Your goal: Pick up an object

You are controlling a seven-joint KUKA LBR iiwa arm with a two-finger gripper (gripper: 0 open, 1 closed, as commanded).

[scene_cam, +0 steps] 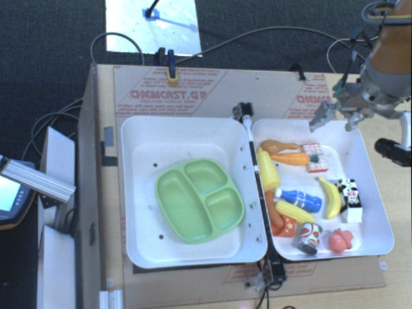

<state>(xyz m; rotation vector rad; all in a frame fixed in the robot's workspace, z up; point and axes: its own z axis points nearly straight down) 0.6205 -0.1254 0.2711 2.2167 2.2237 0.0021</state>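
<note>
Two shallow white bins are set side by side on the bench; the left bin (138, 172) contains a green divided plate (199, 199) with three compartments, lying flat near the bin's centre. The right bin (367, 172) contains the candidate objects for picking: a carrot (291, 159) near the far end, with a brown piece just behind it; a small red-and-white box (314, 158) just beside the carrot's tip; a yellow bottle-shaped item (268, 168) along the left wall; a blue bottle (299, 199) near the centre; a corn cob (295, 211) just below it; a banana (332, 197) to the right of the bottle; a black-and-white patterned box (350, 198) beside the banana; a small can (309, 237) at the near end; a pink toy (340, 239) beside the can.

The gripper (336, 118) is positioned above the far right corner of the right bin, over the bin's rim and apart from every object (nothing is seen between the fingers); its two fingers are spread well apart, pointing downward. The arm is seen entering from the upper right, its orange band above the wrist.
</note>
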